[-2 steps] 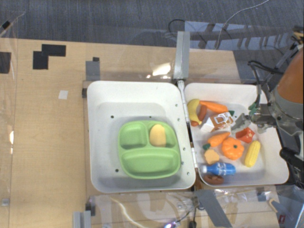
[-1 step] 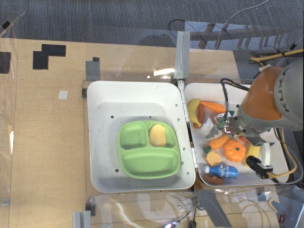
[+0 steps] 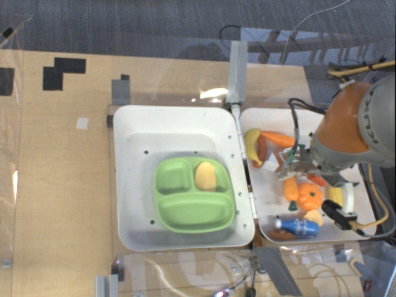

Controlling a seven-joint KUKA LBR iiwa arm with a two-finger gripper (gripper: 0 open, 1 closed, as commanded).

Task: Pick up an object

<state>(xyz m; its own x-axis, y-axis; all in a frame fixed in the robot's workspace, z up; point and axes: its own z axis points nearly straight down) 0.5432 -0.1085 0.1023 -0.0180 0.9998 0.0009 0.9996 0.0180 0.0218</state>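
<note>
The tool (image 3: 296, 163) sits low in the right bin (image 3: 266, 218), among a heap of toy food (image 3: 303, 193). The arm (image 3: 346, 129) hides part of the heap. I cannot tell the tool's state.

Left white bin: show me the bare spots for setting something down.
In the left white bin, bare floor rings the green divided plastic tray, widest behind it. Its large front compartment is free; a yellow egg-shaped toy fills one. The right white bin is crowded with toys.
</note>
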